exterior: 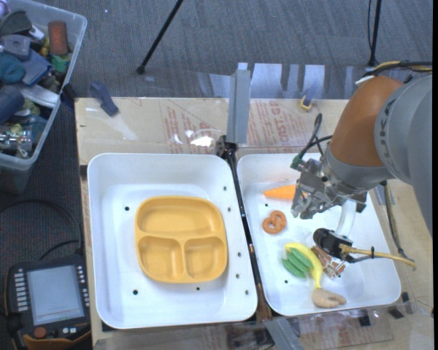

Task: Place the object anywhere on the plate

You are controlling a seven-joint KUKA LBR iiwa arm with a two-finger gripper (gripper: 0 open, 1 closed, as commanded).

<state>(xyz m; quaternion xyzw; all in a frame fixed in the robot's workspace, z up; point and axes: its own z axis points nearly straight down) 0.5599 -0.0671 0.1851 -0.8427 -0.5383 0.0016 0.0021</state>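
Desk point(153, 126) carries two shallow white bins side by side. Grey arm point(390, 133) with orange band reaches in from the right, over the right bin point(372, 286).

Left bin point(109, 188): yellow three-compartment plate point(181, 238) lying flat near its centre, nothing on it.

Right bin holds the small things. Jaws point(308, 204) hang over its upper middle, just right of the orange carrot-shaped piece point(280, 192); whether they are apart or together, cannot tell (wrist body blocks the tips). Nothing seen between them.

Below the carrot piece, a brown pretzel-shaped piece point(274, 222), apart from it. Lower, a green pod point(297, 263) with a yellow banana-like piece point(309, 259) lying against it. At the bin's front edge, a tan lumpy piece point(327, 298).

Off the desk, far left: clear tub point(62, 64) of mixed objects; a handheld control pendant point(51, 297) on the floor.
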